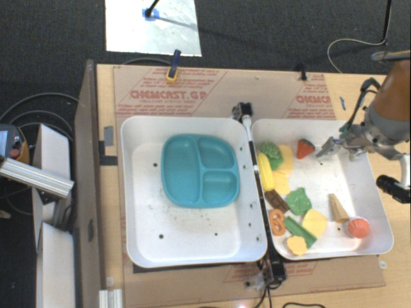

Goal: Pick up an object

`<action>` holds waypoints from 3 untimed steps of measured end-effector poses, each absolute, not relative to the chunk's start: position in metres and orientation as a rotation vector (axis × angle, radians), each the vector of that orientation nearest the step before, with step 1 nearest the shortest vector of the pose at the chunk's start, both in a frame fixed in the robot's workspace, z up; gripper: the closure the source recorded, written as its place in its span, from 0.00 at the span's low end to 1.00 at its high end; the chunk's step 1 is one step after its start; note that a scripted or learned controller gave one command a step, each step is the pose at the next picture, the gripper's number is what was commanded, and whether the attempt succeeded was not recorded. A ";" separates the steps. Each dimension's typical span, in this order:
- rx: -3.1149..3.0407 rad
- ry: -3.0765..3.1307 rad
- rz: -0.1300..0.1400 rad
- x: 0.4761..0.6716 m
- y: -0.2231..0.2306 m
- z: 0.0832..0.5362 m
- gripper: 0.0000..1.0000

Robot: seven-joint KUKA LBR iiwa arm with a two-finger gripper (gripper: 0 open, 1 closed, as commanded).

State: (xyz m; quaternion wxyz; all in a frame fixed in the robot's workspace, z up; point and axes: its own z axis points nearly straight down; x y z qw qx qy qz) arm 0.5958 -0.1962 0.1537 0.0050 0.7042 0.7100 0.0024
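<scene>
You are looking down on a bench [96, 172] lined with printed cardboard [192, 95], bearing two shallow white bins side by side. The left bin [141, 236] holds a teal divided plate [199, 171], lying flat near its middle. The right bin [376, 236] holds the toy food you may pick from. The arm [393, 101] enters from the right, and its gripper [334, 146] hangs over the upper part of the right bin, just right of a red strawberry [306, 148]; you cannot tell how its fingers stand, and nothing is seen between them.

Along the right bin's left wall you find a yellow corn cob [265, 171], with a green leafy piece [271, 153] beside its top. Lower down lie a brown bar [277, 201], an orange pretzel-shaped ring [277, 221], a green broccoli-like piece [298, 201], a dark green stick [300, 231], a yellow block [314, 222] and a smaller yellow piece [296, 244], all crowded together. Apart from these, toward the lower right, lies an ice-cream cone [339, 207] just beside an orange-pink ball [358, 227].

A blue-and-yellow clamp [173, 67] sits at the cardboard's far edge.
</scene>
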 end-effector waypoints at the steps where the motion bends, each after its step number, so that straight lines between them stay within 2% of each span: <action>1: 2.207 2.227 0.007 0.649 -0.139 0.091 0.00; 2: 2.216 2.221 0.005 0.657 -0.155 0.086 0.00; 3: 2.213 2.225 0.005 0.670 -0.151 0.095 0.00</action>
